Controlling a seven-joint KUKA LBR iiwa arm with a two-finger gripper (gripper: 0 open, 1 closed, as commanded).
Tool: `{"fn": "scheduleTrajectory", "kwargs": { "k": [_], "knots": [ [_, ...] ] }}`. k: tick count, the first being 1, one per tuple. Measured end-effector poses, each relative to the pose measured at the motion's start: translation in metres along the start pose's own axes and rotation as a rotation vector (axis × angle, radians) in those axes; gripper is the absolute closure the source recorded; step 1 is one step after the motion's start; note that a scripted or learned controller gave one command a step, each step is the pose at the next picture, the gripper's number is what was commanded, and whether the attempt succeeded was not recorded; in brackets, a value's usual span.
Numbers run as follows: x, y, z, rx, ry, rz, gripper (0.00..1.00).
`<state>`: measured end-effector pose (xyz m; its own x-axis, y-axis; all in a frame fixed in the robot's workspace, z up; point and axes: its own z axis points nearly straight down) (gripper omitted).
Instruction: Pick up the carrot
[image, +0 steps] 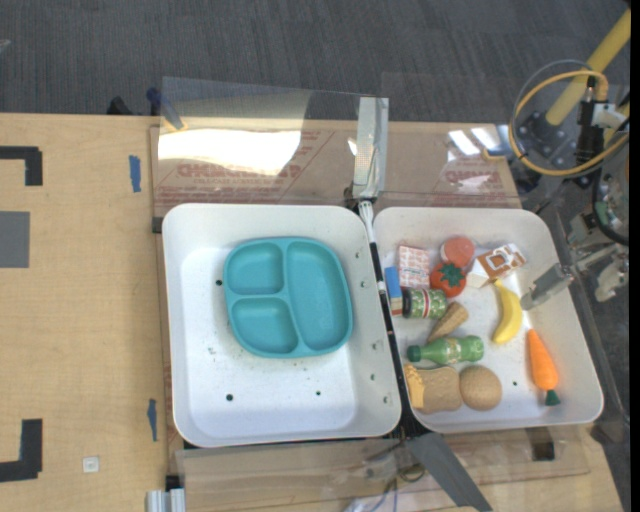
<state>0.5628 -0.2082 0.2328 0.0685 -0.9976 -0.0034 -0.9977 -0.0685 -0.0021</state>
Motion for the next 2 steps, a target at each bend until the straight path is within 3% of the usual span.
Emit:
{"fn": "scheduleTrajectory", "kwargs": {
  "k": [1, 2],
  "knots": [
    [-0.022, 0.042, 0.143, -0.005, -0.011, -0.146, 0.0],
    [-0.032, 0.069, 0.147, 0.0, 0.002, -0.408, 0.0]
  ]
}}
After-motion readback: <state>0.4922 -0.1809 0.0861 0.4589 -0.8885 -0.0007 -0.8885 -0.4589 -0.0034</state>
